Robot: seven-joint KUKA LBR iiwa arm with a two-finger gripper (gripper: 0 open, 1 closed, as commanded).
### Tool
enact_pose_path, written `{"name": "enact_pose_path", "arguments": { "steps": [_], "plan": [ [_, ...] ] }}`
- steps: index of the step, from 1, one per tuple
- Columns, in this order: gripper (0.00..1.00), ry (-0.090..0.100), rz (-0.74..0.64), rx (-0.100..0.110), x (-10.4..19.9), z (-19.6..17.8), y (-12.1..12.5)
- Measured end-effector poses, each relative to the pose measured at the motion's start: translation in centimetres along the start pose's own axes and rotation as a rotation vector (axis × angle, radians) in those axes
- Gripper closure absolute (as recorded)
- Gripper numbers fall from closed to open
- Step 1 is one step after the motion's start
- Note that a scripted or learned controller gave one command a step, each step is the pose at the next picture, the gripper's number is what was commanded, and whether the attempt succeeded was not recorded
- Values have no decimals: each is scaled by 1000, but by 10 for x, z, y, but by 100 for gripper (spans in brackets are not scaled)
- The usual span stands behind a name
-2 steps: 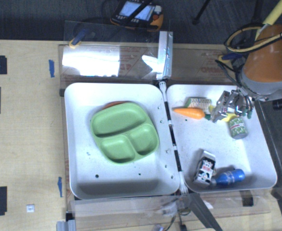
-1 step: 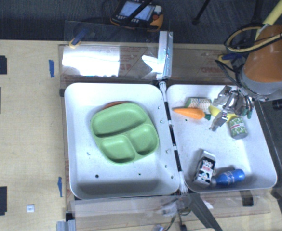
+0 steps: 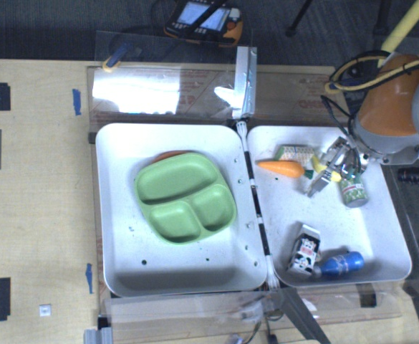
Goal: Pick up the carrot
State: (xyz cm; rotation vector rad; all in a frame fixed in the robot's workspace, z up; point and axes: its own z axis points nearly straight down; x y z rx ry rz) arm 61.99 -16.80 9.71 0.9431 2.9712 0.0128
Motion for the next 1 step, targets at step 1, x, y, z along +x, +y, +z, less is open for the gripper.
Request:
{"name": "enact_pose_path", "arguments": {
  "steps": [1],
  "plan": [
    [0, 15, -241, 9, 41, -57, 59]
  ]
}}
